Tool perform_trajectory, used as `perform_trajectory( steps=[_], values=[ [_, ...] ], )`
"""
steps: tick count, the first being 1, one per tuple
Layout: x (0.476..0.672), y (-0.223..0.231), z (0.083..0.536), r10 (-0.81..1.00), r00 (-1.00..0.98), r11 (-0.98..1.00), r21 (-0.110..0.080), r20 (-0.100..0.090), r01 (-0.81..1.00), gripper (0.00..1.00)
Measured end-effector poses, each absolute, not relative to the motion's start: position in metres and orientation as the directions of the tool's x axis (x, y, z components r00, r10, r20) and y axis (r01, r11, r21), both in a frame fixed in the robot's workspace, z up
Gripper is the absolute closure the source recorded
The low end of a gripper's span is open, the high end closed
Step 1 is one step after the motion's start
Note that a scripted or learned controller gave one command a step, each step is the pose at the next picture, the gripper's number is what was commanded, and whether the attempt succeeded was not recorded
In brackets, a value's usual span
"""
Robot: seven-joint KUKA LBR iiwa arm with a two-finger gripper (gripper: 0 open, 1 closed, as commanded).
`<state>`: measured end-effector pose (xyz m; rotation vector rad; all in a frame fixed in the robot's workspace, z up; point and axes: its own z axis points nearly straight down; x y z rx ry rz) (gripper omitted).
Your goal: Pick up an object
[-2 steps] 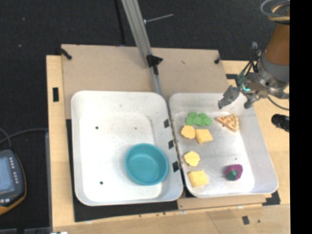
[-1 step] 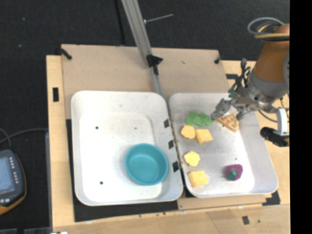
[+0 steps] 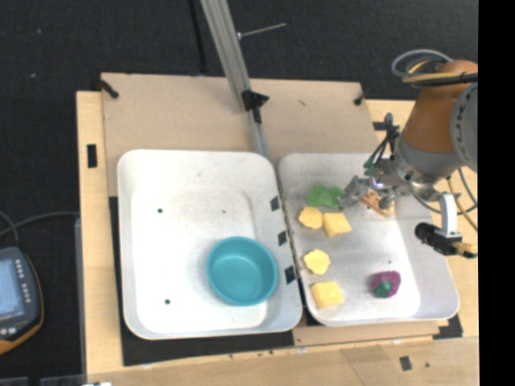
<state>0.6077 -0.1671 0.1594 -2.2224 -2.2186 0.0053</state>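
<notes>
1. The bench (image 3: pixel 96 215) carries two shallow white bins side by side. The left bin (image 3: pixel 161 183) holds a teal bowl (image 3: pixel 241 270) near its lower right corner.
2. The right bin (image 3: pixel 426 296) holds the candidates for picking: a green piece (image 3: pixel 325 195), four yellow pieces (image 3: pixel 311 217) (image 3: pixel 337 224) (image 3: pixel 317 261) (image 3: pixel 327 295) and a purple-and-green item (image 3: pixel 387 284) near the bottom right.
3. The arm (image 3: pixel 434 131) reaches in from the right, and its gripper (image 3: pixel 372 190) hangs low over the upper part of the right bin, just right of the green piece and above the nearest yellow piece.
4. Whether the fingers are spread or pressed together cannot be told; the wrist hardware hides them, and nothing can be seen held between them.
5. Judging by this placement, the gripper is lined up near the upper cluster so a short descent could reach the green or yellow piece.
6. The pieces there lie close together, so a grasp may nudge a neighbour.
</notes>
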Motion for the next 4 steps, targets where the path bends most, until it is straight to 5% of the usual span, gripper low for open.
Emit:
perform_trajectory(
  steps=[1,2,4],
  values=[
    [0.609,-0.169,0.111,1.000,0.003,-0.003,0.006,-0.004,1.000,0.00],
    [0.611,-0.171,0.125,1.000,0.006,-0.006,0.013,-0.005,1.000,1.00],
    [0.622,-0.178,0.225,1.000,-0.002,0.002,0.007,-0.002,1.000,1.00]
  ],
)
